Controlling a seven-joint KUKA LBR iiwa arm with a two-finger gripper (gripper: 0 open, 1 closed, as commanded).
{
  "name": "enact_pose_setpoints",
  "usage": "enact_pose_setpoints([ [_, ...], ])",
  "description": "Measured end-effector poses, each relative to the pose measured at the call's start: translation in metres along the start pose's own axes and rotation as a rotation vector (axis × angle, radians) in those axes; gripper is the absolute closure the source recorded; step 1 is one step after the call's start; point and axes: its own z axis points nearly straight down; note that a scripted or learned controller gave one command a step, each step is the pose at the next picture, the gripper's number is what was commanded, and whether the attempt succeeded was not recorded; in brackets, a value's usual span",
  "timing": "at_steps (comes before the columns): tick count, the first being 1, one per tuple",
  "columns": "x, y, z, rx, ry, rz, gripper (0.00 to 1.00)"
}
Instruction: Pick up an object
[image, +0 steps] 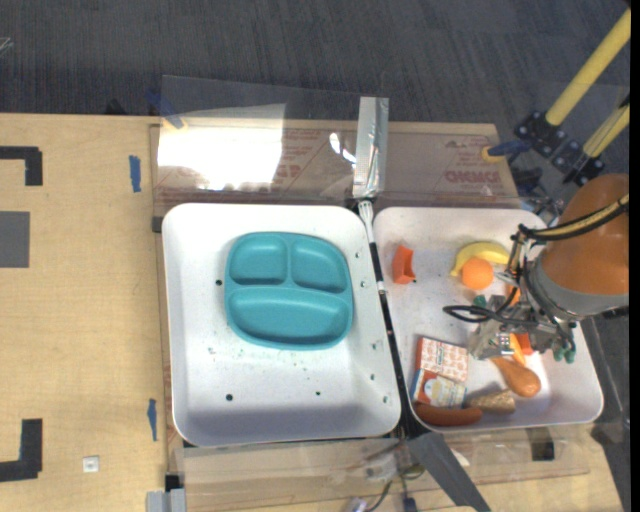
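We hover our claw (512, 340) just above the carrot (521, 377), whose long axis slants down and away, though we cannot tell the claw's state.

— Those two shallow white bins (190, 300) look like smooth plastic, with a slight sheen. The teal divided plate (290, 288) too, only more matt.

— And underneath, the pale brown wooden surface (75, 300) is dull, like raw board. The clear plastic sheet (230, 150) behind is glossy, catching glare.
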Motion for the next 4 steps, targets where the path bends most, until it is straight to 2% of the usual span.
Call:
enact_pose_setpoints([
  [1, 0.000, 0.000, 0.000, -0.001, 0.001, 0.000, 0.00],
  [2, -0.002, 0.001, -0.008, 0.000, -0.002, -0.002, 1.00],
  [3, -0.002, 0.002, -0.007, -0.001, -0.001, -0.003, 0.00],
  [4, -0.009, -0.006, 0.018, 0.000, 0.011, 0.137, 0.00],
])
